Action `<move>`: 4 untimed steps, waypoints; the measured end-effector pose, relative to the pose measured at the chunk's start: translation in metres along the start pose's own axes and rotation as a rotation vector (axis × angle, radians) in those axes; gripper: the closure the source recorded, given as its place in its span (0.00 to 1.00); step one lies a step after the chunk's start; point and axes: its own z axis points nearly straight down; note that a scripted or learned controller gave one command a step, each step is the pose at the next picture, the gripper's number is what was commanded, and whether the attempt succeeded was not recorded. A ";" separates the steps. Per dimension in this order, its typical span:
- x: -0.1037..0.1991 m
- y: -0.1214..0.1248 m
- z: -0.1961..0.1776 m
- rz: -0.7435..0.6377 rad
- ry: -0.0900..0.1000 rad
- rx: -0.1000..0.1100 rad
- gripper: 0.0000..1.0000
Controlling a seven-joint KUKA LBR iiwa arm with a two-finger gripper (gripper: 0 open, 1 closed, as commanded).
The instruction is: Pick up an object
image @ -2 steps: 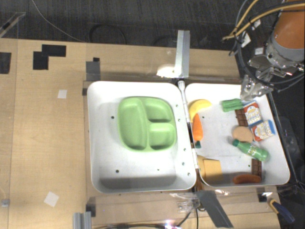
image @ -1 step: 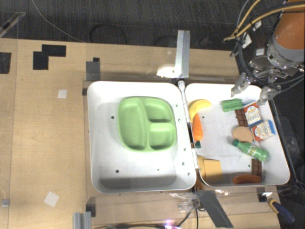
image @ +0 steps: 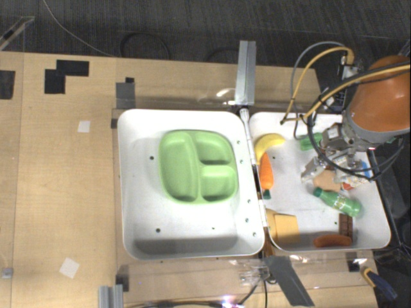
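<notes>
Gripper [image: 324,165] low in right bin [image: 384,226], amid clutter; finger state impossible to tell. Nearest candidates: green bottle [image: 338,201] just below, tan block [image: 325,180] beside. Risk of glancing off crowded items, closing on nothing.

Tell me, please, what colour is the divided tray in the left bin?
Light green; the divided tray shows plainly in the camera view.

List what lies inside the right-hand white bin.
In the right bin: a banana, carrot, green bottle, tan block and brown sausage. The arm covers whatever lies beneath it.
</notes>
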 end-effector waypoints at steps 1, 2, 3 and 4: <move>0.052 0.037 0.048 0.120 0.003 0.011 0.00; 0.054 0.079 0.047 0.089 0.005 0.016 0.00; 0.054 0.093 0.047 0.104 0.006 0.021 0.00; 0.054 0.093 0.047 0.072 0.006 0.021 0.00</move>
